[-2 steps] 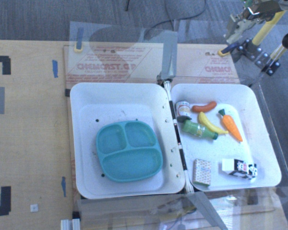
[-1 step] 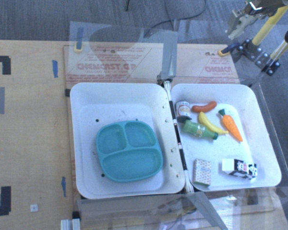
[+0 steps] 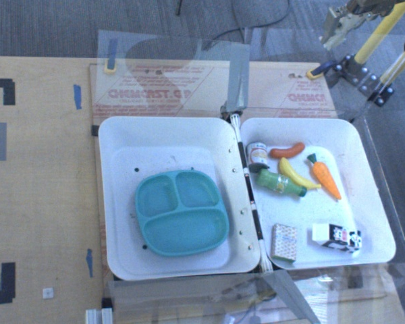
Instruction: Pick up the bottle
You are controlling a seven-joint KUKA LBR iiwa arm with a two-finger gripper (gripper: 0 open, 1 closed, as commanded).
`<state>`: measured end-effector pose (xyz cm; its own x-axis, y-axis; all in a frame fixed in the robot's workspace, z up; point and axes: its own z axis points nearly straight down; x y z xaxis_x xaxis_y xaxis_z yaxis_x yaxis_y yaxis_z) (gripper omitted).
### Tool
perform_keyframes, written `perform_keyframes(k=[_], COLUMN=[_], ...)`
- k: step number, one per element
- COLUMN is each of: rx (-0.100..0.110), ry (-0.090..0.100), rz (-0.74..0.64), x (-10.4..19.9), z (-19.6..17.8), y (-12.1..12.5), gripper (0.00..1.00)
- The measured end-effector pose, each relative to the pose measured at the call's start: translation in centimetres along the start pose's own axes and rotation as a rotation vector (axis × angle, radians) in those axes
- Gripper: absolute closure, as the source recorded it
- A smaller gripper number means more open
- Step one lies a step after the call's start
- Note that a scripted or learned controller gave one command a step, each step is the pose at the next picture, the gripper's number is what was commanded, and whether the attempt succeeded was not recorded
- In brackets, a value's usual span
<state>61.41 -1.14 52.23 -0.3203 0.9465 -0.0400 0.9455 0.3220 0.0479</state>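
We see the tool (image 3: 364, 5) at the upper right, off the bins; we cannot tell its state. The green bottle (image 3: 281, 183) lies in the right bin (image 3: 374, 181), touching the banana (image 3: 297, 175). Red cardboard lettering is unreadable.

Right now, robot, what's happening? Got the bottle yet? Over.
Not yet. Green bottle lying in right bin, untouched. Banana touching it, small jar close by. Over.

even, bright overhead light; soft shadows; faint glare on clear sheets; slightly soft focus throughout
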Motion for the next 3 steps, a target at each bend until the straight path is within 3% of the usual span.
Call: perform_keyframes(k=[3], rx=[-0.017], ry=[-0.014], rz=[-0.007], x=[0.1], z=[-3.5], y=[0.5], gripper=[1.00])
